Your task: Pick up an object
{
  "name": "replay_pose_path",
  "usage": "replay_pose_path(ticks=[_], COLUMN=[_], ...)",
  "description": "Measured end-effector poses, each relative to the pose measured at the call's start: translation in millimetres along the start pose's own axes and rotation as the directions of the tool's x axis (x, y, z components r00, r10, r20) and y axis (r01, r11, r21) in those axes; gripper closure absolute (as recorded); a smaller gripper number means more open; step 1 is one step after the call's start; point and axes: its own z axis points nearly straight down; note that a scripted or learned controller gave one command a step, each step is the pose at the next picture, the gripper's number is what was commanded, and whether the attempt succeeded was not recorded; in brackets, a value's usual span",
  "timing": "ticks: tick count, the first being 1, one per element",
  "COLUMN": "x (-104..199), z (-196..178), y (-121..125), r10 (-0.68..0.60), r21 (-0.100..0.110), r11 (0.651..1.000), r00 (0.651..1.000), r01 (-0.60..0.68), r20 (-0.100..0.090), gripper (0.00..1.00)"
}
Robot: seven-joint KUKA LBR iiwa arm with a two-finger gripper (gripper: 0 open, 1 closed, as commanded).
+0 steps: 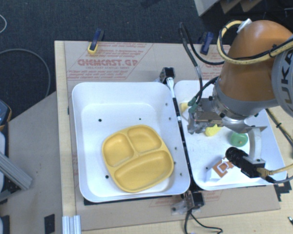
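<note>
My gripper (196, 125) hangs low over the left part of the right bin (205, 179), close to the wall between the two bins. A small yellow object (213, 130) lies just to its right, partly under the gripper body. A green object (239, 139) sits further right, below the wrist. A small orange-and-white block (222, 167) lies near the front of the right bin. Another yellow bit (184, 106) peeks out behind the gripper near the bin's left wall. The arm's orange band hides the back of the right bin.
The left bin (88, 111) holds a yellow divided plate (137, 157) lying flat toward its front. Cables run over the back edge of the right bin. Cardboard lies under both bins.
</note>
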Motion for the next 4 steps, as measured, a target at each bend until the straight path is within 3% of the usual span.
replay_pose_path(ticks=[1, 2, 4], x=[-2.8, -26.0, -24.0], z=[-7.9, 80.1, 54.7], y=[0.4, 20.1, 21.8], r10=[0.004, 0.01, 0.007], r21=[0.002, 0.015, 0.002], r11=[1.0, 1.0, 1.0], r00=[1.0, 1.0, 1.0], r01=[-0.004, -0.01, -0.007], r20=[0.001, 0.002, 0.001], gripper=[1.0, 1.0, 1.0])
